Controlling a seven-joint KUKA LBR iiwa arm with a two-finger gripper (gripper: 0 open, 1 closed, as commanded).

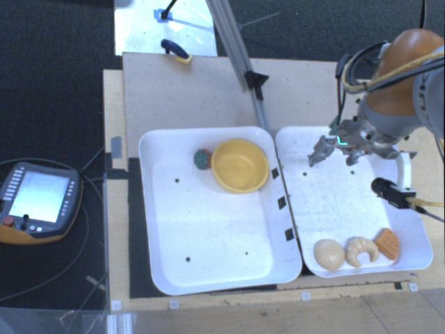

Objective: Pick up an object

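My gripper (336,155) hangs over the far part of the right bin (327,207), its two grey fingers spread apart with nothing between them. At that bin's near edge lie a pale round bun (329,254), a croissant (361,250) and an orange waffle-like piece (387,243) in a row. The left bin (208,249) bears a yellow bowl (240,165) at its far side, with a small dark green object (202,159) touching the bowl's left rim. The gripper is well above and behind the three food items.
A slanted metal pole (233,37) with a black clamp crosses the bench behind the bins. A teach pendant (36,202) lies on the floor at the left. A black cable fitting (391,192) hangs off the arm over the right bin's right side.
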